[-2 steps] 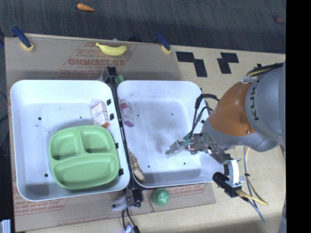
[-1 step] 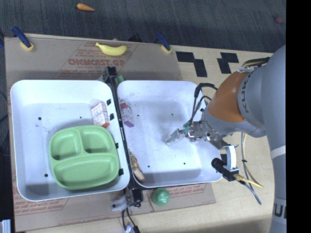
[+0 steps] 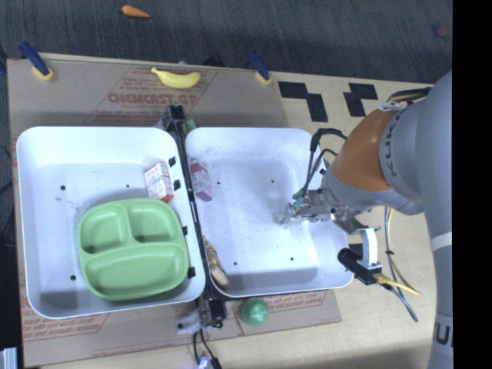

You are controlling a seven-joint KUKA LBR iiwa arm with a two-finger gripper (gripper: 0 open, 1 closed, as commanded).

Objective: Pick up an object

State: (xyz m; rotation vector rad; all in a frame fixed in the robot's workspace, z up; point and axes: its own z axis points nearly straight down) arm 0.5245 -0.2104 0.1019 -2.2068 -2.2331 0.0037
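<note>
My gripper (image 3: 296, 211) is down inside the right bin (image 3: 254, 148), near its right wall, with the grey arm and orange band behind it. A small pink-and-white packet (image 3: 199, 180) lies at the right bin's left wall. A tan object (image 3: 214, 267) rests at that bin's front left corner. In the left bin (image 3: 46, 160) sit a green divided plate (image 3: 134, 246) and a small red-and-white carton (image 3: 158, 181).
A yellow banana (image 3: 177, 77) lies on the cardboard behind the bins. A green ball (image 3: 254, 311) sits on the bench in front of the right bin. Blue clamps (image 3: 36, 61) hold the cardboard's back edge. An orange carrot (image 3: 135, 11) lies on the floor beyond.
</note>
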